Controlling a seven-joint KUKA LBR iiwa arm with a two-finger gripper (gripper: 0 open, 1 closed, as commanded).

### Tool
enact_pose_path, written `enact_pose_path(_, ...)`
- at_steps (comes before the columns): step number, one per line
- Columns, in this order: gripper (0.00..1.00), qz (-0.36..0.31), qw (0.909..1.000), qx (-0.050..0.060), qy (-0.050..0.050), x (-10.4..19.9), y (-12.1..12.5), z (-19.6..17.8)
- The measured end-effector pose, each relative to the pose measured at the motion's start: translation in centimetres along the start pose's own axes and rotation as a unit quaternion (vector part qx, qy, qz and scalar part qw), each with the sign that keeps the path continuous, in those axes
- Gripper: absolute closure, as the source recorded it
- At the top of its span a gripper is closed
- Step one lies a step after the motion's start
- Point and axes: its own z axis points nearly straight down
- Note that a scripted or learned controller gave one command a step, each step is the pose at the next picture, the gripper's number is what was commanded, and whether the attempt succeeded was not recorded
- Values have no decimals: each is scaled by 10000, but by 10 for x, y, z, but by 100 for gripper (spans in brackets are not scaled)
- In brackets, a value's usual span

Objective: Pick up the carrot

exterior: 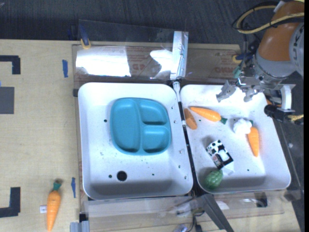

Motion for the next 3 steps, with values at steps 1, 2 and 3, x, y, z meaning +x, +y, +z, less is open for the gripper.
enact_pose_path(1,0,598,9982,-29,-5,44,-8,99)
enact_pose_path(2,100,592,9982,-30,-2,45,-8,89)
enact_pose_path(3,100,589,9983,-45,-1,46,-7,78)
